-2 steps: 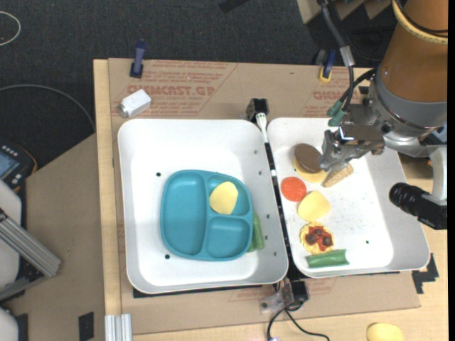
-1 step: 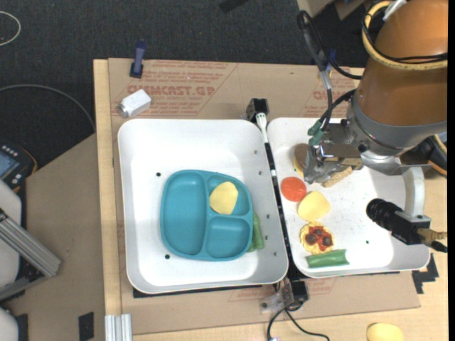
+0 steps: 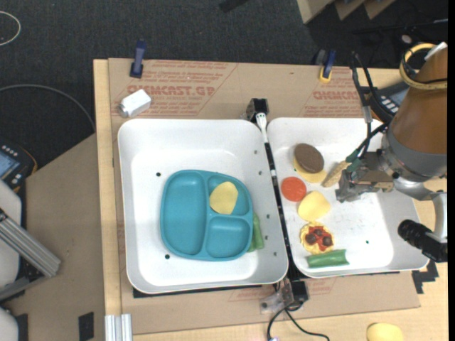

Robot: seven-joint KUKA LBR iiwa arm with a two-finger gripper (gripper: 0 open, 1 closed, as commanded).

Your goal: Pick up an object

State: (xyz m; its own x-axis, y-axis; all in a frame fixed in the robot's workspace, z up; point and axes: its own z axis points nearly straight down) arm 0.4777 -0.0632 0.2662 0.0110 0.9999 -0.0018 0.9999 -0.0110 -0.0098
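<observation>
Five toy foods lie in the right bin: brown disc, red-orange round, yellow lump, pizza piece, green pod. Gripper hovers beside them; finger state indiscernible.

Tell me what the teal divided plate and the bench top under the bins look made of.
The teal divided plate looks like moulded plastic: one even colour, rounded compartment walls, a soft sheen. The bench top looks like cardboard or fibreboard: matte brown with red printed lettering. Neither can be confirmed from looks alone.
</observation>
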